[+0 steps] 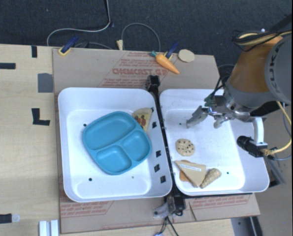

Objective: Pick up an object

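Observation:
My gripper (206,120) hangs over the upper middle of the right bin (244,178), open, with one finger (195,118) spread to the left and the other finger (219,122) to the right. Nothing sits between them. Below it on the bin floor lies a round cookie (184,146). Farther toward the front lie a sandwich wedge (189,170) and a small cone-shaped piece (210,176) beside it.
The left bin (67,132) holds a blue divided plate (116,142) and a pizza slice (143,117) at its upper right. A toy carrot (167,63) and a tan disc (186,56) lie on the cardboard behind the bins. A black divider clip (152,83) stands between the bins.

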Action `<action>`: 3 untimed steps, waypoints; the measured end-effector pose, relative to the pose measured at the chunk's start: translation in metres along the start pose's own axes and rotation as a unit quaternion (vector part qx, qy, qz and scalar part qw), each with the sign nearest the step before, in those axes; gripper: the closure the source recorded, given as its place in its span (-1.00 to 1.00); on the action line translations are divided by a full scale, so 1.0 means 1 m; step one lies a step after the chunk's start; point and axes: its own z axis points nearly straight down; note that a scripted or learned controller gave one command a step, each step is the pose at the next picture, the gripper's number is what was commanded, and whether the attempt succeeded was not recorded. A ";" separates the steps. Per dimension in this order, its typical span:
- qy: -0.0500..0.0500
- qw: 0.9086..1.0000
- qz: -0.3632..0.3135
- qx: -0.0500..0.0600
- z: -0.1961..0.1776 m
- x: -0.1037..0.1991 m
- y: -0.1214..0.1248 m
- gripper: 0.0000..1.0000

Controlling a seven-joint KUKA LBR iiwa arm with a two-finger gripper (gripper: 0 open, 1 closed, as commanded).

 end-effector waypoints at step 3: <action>-0.002 1.000 0.000 -0.003 0.095 0.000 0.017 -1.00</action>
